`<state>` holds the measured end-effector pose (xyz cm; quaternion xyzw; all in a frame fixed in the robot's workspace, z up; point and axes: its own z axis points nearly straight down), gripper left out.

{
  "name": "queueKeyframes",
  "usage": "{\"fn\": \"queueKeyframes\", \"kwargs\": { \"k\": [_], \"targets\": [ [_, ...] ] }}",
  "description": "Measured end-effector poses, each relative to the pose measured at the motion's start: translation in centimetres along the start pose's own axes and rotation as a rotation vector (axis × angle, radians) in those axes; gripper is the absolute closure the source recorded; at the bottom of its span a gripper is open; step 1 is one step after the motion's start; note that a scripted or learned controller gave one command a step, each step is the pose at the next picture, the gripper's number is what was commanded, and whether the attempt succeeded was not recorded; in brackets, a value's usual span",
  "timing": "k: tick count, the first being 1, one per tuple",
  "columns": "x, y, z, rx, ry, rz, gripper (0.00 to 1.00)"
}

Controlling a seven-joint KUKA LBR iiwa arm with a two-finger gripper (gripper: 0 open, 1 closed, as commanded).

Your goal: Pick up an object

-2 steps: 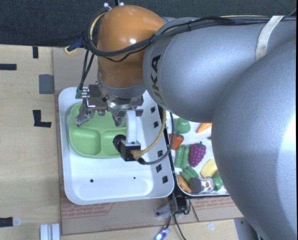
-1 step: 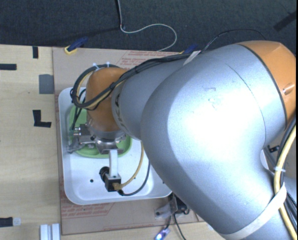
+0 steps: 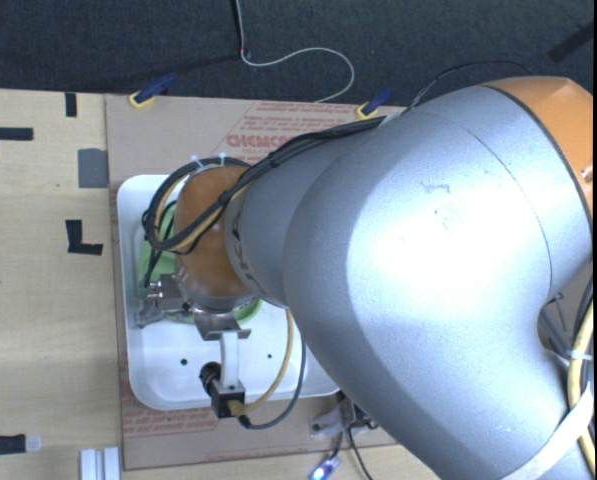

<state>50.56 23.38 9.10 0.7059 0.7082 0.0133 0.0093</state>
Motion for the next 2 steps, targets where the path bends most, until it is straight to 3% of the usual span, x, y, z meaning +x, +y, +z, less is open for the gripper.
{"fn": "queueKeyframes", "kwargs": {
  "k": [1, 2],
  "targets": [
    [-0.1, -0.1, 0.1, 0.009, -0.001, 0.001, 0.00],
    [-0.2, -0.1, -0.9, 0.013, -0.005, -0.003, 1.00]
  ]
}}
